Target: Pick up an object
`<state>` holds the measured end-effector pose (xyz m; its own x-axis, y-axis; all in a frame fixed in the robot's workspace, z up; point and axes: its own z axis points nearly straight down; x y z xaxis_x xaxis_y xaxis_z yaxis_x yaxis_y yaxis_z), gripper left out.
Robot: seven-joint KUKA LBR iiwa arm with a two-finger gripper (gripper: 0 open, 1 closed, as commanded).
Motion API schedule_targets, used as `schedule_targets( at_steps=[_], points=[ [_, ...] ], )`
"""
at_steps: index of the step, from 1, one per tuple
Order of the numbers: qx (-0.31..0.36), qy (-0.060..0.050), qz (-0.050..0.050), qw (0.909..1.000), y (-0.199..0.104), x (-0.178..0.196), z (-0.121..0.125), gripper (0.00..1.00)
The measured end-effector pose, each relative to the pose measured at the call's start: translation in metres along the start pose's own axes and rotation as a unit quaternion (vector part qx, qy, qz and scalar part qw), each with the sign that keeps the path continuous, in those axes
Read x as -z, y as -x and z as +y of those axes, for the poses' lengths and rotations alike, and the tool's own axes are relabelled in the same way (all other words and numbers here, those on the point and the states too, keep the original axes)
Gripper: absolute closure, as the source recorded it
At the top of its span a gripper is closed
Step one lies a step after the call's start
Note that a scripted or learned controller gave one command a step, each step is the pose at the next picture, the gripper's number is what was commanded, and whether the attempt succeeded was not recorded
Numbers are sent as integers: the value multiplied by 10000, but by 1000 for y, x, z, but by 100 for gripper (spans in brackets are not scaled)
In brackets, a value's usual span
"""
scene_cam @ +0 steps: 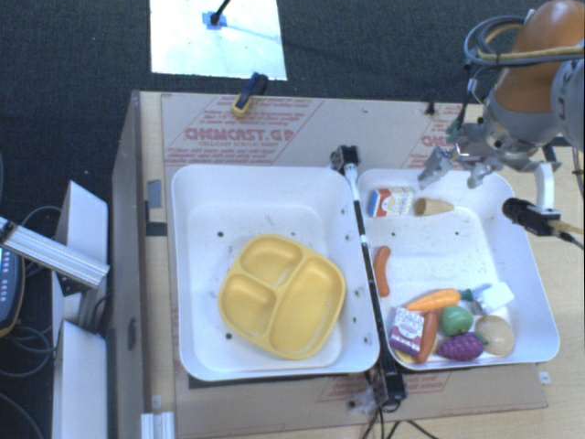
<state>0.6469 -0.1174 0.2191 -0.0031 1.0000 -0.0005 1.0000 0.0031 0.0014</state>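
End effector [454,166] poised at 1 o'clock in the frame, over the far rim of the right bin [528,273], fingers spread apart with nothing between them. Grey arm [535,71] with orange band reaching in from 2 o'clock.

Just below the end effector, toward 7 o'clock: a small cone-shaped toy [433,207] lying flat, touching or nearly touching a red-and-white carton [391,202] at its 9 o'clock side. Further toward 6 o'clock, an orange sausage-like piece [382,270] alone beside the dividing wall.

Clustered at the right bin's near edge, around 5 o'clock in the frame: a carrot [433,299], a green round fruit [456,319], purple grapes [461,347], a pale round item [494,334], a white block [496,296] and a second small carton [408,331], all pressed close together.

At 7 o'clock in the frame, inside the left bin [196,245]: a yellow divided tray [281,294], three compartments, tilted at an angle to the bin walls.

Both bins side by side on the cardboard-covered counter [274,126].
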Motion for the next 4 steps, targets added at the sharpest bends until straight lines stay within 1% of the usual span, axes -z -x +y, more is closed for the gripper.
schedule_targets(
  at_steps=[1, 2, 3, 4],
  points=[
    [-8, -12, 5, 10000, -26, -87, -93, 0],
    [-12, -1, 3, 10000, -6, -135, -159, 0],
    [57, -22, 104, 9999, 43, -125, -156, 0],
    [-1, 5, -2, 10000, 89, -134, -78, 0]
  ],
)
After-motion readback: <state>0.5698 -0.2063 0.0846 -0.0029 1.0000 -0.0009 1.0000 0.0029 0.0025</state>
